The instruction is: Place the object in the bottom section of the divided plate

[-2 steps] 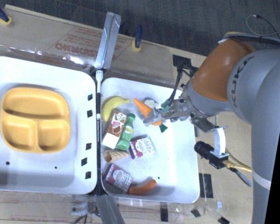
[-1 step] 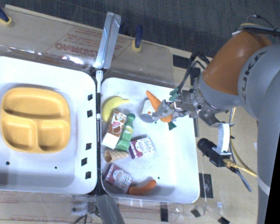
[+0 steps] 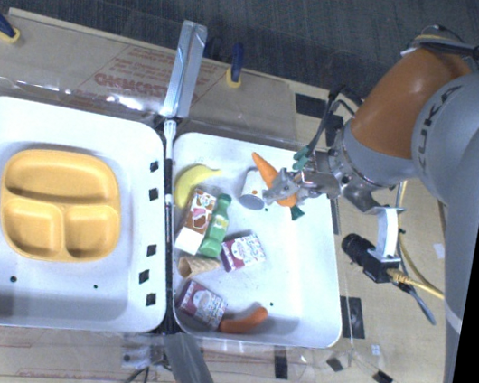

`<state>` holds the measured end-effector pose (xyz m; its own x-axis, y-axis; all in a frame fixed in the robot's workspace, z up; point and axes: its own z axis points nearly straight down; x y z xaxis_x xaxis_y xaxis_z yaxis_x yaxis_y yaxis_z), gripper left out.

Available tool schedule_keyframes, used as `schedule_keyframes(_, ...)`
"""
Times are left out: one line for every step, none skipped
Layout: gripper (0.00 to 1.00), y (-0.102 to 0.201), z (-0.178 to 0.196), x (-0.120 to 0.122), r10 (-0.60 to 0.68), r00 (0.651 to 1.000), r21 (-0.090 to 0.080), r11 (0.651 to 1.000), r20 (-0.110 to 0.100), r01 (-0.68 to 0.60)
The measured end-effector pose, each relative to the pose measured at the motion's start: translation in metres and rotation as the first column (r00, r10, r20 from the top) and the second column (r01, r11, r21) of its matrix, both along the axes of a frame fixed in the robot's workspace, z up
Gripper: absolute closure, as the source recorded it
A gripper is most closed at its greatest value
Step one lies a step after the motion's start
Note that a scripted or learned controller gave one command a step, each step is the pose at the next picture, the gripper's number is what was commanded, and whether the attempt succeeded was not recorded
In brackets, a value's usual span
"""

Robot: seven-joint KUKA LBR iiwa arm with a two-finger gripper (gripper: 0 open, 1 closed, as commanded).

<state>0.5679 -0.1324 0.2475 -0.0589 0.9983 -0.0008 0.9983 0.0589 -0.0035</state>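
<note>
Tool low over the far edge of the right bin, jaw state impossible to tell, beside an orange carrot; yellow divided plate in the left bin, sections bare.

Yellow divided plate flat in left bin, three sections, large one at top, two small below. Orange carrot lying at right bin's upper edge, at claw.
</note>
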Motion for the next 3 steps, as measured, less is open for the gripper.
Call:
schedule_keyframes(1.00, 0.003, 0.058, -0.010, 0.110, 0.994, 0.001, 0.994, 0.003, -0.110)
schedule_keyframes(1.00, 0.052, -0.015, 0.048, -0.166, 0.986, 0.000, 0.986, -0.002, 0.166)
schedule_keyframes(1.00, 0.060, 0.017, -0.037, 0.138, 0.990, 0.002, 0.990, -0.001, -0.138)
